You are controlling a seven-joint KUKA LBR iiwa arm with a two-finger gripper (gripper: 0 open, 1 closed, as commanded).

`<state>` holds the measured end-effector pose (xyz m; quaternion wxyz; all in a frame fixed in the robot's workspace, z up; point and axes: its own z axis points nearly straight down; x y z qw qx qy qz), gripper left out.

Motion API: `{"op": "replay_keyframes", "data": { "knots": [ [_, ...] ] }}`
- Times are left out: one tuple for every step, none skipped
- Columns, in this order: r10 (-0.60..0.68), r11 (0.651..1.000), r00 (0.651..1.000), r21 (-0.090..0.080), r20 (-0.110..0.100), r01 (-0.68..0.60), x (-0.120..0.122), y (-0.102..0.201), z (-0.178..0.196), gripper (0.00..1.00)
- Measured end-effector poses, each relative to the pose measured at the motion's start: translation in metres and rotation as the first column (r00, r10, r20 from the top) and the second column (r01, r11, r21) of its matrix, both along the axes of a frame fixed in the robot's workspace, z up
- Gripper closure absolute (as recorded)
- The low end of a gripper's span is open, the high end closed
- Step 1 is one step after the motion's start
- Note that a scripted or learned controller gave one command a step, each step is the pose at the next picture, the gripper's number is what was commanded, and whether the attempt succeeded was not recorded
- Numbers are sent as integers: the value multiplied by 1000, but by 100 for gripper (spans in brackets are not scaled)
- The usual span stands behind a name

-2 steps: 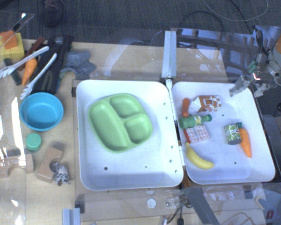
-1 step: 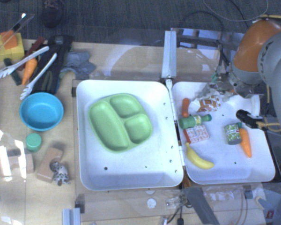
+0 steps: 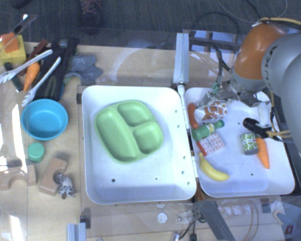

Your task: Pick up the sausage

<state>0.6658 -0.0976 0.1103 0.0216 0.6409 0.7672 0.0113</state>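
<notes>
The sausage (image 3: 191, 115) is a short reddish-orange link lying lengthwise against the left wall of the right bin (image 3: 281, 182). My gripper (image 3: 218, 95) hangs over the far part of that bin, under the orange-banded wrist. It is just above a small printed carton (image 3: 213, 112) and a little to the right of the sausage's far end. Nothing shows between the gripper and the sausage, and they are apart.
Also in the right bin are a green bottle (image 3: 208, 130), a red checkered packet (image 3: 211, 144), a banana (image 3: 213, 169), a green can (image 3: 249, 142) and a carrot (image 3: 263, 153). The left bin (image 3: 105, 187) holds a green divided plate (image 3: 129, 129). A blue bowl (image 3: 44, 118) and tongs (image 3: 37, 74) lie on the bench at left.
</notes>
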Motion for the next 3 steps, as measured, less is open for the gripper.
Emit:
{"op": "replay_keyframes", "data": {
  "knots": [
    [70, 998, 997, -2, 11, -70, -13, 4, 1, 0],
    [331, 944, 943, -23, 19, -330, -124, -5, 2, 0],
    [399, 917, 917, -15, 0, -399, -28, -3, 1, 0]
  ]
}}
